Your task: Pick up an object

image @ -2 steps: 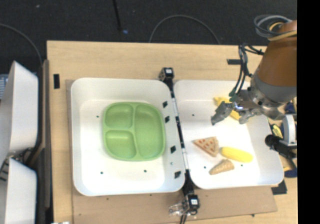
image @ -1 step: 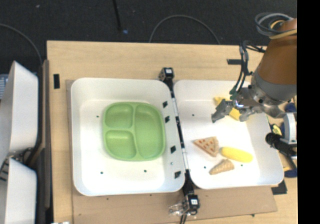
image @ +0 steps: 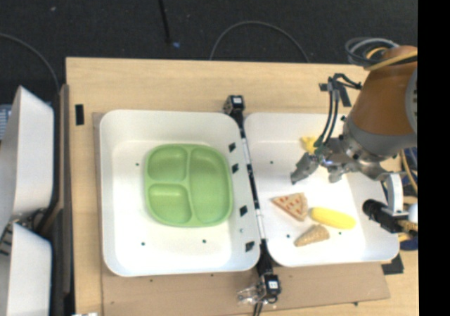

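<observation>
In the right bin (image: 274, 140) lie a pizza-slice toy (image: 291, 205), a yellow banana-like piece (image: 333, 218) and a tan cone-shaped piece (image: 311, 236), grouped near the front. A small yellow item (image: 308, 143) sits further back, partly hidden by the arm. My gripper (image: 320, 169) hangs above the middle of the right bin, just behind the pizza slice and the yellow piece. Its fingers (image: 304, 169) are spread apart with nothing between them.
The left bin (image: 119, 138) holds a green divided plate (image: 188, 184). A black-clipped divider (image: 246, 181) runs between the two bins. Cables trail behind the bench on the dark floor, and white boxes (image: 28, 153) stand at the far left.
</observation>
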### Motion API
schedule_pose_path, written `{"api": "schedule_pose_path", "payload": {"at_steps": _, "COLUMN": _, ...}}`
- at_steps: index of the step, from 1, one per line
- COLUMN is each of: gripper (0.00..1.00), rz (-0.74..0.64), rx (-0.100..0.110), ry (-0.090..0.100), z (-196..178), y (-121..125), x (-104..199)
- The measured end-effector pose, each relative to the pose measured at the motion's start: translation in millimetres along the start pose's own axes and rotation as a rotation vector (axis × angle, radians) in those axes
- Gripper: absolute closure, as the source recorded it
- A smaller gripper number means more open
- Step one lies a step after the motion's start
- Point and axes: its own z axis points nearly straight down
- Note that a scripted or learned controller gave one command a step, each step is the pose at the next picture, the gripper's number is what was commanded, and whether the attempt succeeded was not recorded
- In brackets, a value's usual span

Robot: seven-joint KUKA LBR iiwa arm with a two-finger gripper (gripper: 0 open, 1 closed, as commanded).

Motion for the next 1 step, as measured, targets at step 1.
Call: {"api": "schedule_pose_path", "payload": {"at_steps": 1, "gripper": 0.00, "rz": 0.001, "rx": -0.001, "ry": 0.000, "z": 58.3, "y": 6.4, "x": -7.2}}
